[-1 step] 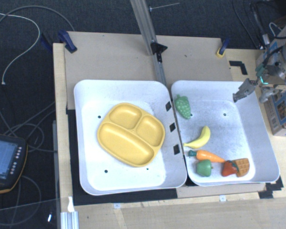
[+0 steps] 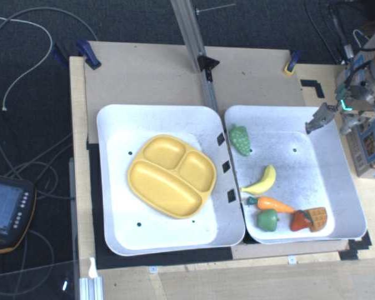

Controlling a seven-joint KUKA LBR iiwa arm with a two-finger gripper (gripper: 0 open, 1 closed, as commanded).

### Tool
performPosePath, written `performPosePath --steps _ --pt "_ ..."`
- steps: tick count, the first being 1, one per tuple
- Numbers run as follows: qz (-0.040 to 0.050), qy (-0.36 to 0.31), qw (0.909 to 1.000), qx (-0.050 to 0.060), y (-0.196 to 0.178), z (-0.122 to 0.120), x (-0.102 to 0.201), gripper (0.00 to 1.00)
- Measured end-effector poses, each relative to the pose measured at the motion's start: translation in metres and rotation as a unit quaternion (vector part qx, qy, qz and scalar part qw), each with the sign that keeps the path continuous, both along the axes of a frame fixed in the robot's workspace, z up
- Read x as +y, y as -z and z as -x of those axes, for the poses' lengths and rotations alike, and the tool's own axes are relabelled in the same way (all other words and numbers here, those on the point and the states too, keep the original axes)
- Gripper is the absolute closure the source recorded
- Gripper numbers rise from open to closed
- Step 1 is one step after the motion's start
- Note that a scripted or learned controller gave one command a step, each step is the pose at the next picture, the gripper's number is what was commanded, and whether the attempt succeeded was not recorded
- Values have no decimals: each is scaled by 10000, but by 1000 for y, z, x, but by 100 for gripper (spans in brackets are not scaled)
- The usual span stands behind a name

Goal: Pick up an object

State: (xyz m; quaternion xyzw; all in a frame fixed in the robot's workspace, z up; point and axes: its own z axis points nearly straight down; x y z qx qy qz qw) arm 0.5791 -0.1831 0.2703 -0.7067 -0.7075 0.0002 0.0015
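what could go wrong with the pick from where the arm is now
1. The carrot, green pepper and the red and orange piece lie bunched in the near corner of the right bin; a grab there may catch two things or push one away.
2. They sit close to the bin's wall, which may block a finger.
3. The pincer is at the bin's far right edge, away from all the food, so it must travel far.

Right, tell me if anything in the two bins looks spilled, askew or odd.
Nothing stands out. The yellow plastic divided plate lies flat in the left white bin; the green grape bunch, yellow banana, orange carrot and other toy foods rest inside the right white bin.
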Motion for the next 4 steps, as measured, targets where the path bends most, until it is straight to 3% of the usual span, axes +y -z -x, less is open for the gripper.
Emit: performPosePath --steps 3,4 --pt "-9 5 10000 29 171 3 -14 0" --pt "2 2 10000 -19 155 1 -15 100"
